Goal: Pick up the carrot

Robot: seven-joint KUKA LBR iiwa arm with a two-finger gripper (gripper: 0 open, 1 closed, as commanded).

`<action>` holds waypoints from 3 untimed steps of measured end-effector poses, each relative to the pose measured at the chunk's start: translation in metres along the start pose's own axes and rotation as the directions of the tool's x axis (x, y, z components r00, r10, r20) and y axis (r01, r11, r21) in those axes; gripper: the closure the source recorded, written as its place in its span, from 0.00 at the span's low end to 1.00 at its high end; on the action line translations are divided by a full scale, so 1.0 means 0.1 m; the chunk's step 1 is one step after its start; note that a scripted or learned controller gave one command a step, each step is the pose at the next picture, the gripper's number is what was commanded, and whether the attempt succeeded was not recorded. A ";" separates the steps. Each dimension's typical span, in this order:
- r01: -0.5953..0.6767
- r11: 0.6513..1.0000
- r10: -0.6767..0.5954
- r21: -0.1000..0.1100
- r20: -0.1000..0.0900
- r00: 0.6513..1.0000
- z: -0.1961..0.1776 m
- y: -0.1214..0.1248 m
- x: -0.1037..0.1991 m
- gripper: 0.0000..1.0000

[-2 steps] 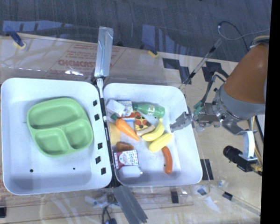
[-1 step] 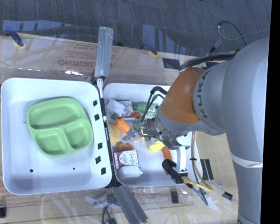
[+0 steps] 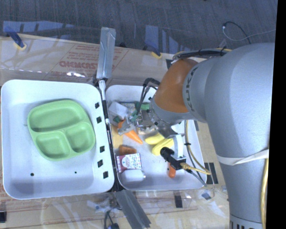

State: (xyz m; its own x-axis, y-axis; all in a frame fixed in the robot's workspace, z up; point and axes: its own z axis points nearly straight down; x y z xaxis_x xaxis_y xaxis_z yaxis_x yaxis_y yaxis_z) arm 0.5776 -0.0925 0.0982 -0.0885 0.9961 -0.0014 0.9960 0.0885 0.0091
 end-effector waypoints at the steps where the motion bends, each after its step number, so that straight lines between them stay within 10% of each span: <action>1: 0.003 1.000 -0.003 0.002 0.001 1.000 -0.09 0.00 -0.01 1.00; 2: 0.226 0.974 -0.226 0.005 -0.002 0.974 0.02 0.21 -0.65 1.00; 3: 0.254 0.967 -0.254 0.005 -0.001 0.967 -1.61 0.20 -0.53 1.00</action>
